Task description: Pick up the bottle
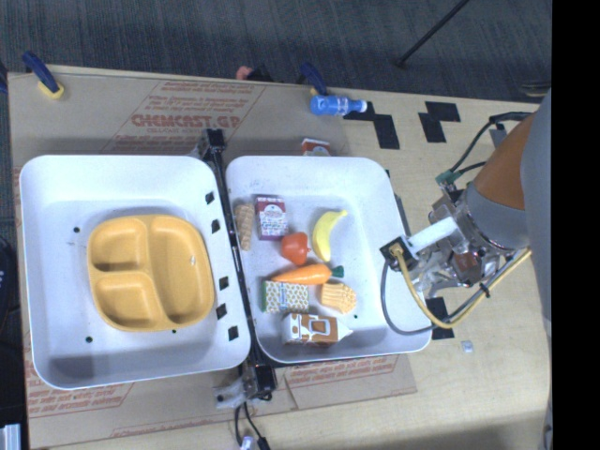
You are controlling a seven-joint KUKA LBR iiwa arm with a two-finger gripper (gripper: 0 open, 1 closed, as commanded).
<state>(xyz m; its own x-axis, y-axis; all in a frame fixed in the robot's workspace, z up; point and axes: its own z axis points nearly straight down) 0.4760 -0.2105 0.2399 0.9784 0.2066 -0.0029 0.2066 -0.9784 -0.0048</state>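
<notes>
A blue bottle (pixel 336 106) lies on its side, long axis left-right, on the counter (pixel 281 111) behind the right bin (pixel 398 214). The gripper (pixel 441 270) hovers beyond that bin's right rim, well apart, toward the viewer; whether its jaws are released or clenched cannot be told.

hand (pixel 448 272) fingers obscured by cabling, arm (pixel 511 181) cropped right

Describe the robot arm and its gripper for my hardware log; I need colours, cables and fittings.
The arm is grey with an orange band above the wrist. The gripper end is a cluster of silver metal and dark parts, with a pale bar sticking out toward the right bin. A yellowish cable loops beneath it beside a thin black one, and dark wires run up along the arm.
</notes>
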